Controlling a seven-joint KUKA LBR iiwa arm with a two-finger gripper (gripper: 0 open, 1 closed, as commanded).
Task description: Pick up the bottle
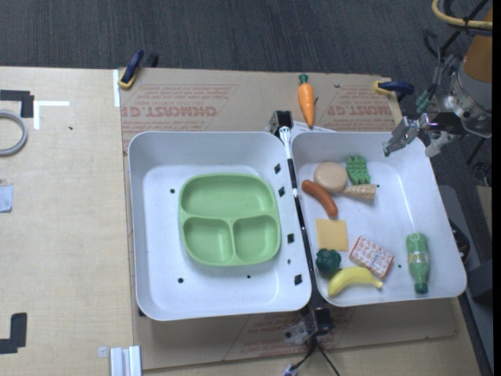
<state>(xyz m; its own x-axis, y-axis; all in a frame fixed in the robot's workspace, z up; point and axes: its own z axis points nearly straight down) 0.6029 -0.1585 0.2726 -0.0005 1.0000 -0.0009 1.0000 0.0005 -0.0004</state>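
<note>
One small green bottle (418,262) is lying on its side in the right bin (438,202), close to the near right corner. Its cap end is pointing toward the near edge. It is lying apart from the other things. The red and white packet (371,256) and the banana (354,280) are resting near it on the left, but they are not touching it.

The gripper (407,134) is hanging over the far right corner of that bin, well apart from the bottle. I cannot tell how wide its fingers are standing, and nothing is showing between them.

The bottle is looking like a light plastic toy, so I am guessing it is easy to lift. It is round and smooth, so it may be rolling or slipping when squeezed. The best place to grab is looking like the fat middle of the body, across its width. The thin neck near the cap is looking harder to hold.
</note>
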